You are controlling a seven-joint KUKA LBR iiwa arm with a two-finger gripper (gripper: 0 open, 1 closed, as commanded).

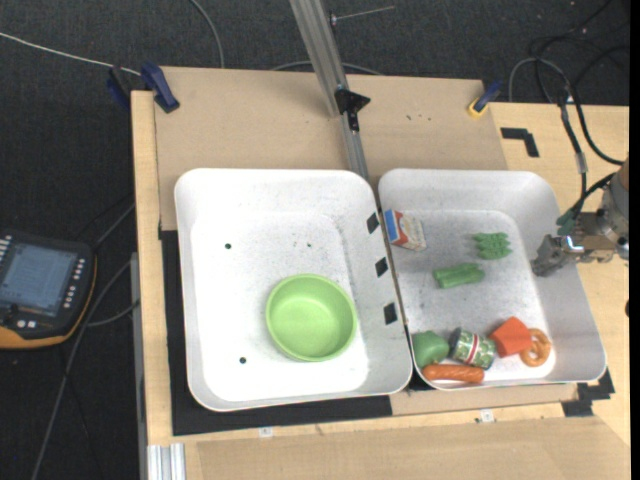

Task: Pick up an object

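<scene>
Desk point(250, 118): light brown board, carrying two shallow white bins side by side.

Left bin point(205, 228): one green bowl point(311, 316), upright, toward the near right part of the floor.

Right bin point(520, 193): several small things.
- Small red-and-white carton point(405, 230), near the far left corner.
- Green leafy piece point(491, 246), right of the carton, apart from it.
- Green block point(458, 276), lying flat near the middle, just below the leafy piece.
- Green rounded piece point(430, 348), at the near left corner.
- Small can point(472, 349), lying just beside the green rounded piece.
- Orange carrot-like stick point(453, 373), along the near wall, touching or nearly touching the can.
- Red-orange toy point(512, 337) with a pretzel-like ring point(536, 349) just beside it, near right corner.

Gripper point(548, 258): at the right wall of the right bin, reaching in from the right; nothing seen between the fingers; how far open, cannot tell. Well apart from the cluster at the near wall; nearest thing the leafy piece.

Off the desk, left: handheld pendant with screen point(40, 286) on the dark floor.
</scene>
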